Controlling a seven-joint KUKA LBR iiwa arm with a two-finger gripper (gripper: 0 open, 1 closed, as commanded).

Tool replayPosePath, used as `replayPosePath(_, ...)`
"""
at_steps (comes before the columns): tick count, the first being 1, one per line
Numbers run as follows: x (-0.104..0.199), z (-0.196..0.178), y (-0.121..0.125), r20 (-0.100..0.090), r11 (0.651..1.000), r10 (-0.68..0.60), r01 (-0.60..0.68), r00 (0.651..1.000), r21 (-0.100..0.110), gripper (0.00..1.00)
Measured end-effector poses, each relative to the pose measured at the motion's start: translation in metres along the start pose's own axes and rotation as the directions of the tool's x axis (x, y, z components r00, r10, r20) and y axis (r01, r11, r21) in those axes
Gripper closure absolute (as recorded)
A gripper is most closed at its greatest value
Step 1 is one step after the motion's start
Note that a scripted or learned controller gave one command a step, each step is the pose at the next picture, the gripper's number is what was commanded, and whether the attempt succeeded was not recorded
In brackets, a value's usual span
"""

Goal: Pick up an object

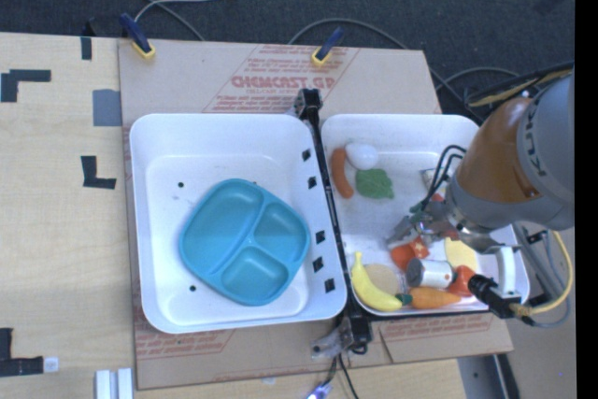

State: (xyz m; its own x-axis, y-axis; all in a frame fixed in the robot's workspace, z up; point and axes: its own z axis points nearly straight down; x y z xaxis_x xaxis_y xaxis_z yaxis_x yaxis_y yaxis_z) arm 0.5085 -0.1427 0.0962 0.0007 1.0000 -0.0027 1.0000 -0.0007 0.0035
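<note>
Toy food crowds the right bin's (448, 122) near corner; our gripper (418, 234) hangs above an orange piece (405, 254), jaws' spread unclear. We should descend straight, avoiding the banana (369, 292).

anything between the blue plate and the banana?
In the camera view, the black divider where the two bins meet runs between the blue plate and the banana, plus bare white bin floor.

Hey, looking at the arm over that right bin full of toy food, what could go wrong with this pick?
1. The gripper sits over a tight cluster: a red piece, a grey cylinder, a carrot and a banana. It may catch two things or shove them aside.
2. The cluster lies close to the right bin's near wall, so the fingers could bump it.
</note>
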Motion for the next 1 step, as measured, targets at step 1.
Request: replayPosePath(1,0.0669,-0.0886,-0.0049,-0.003,1.0,-0.003,0.003,1.0,0.003,1.0)
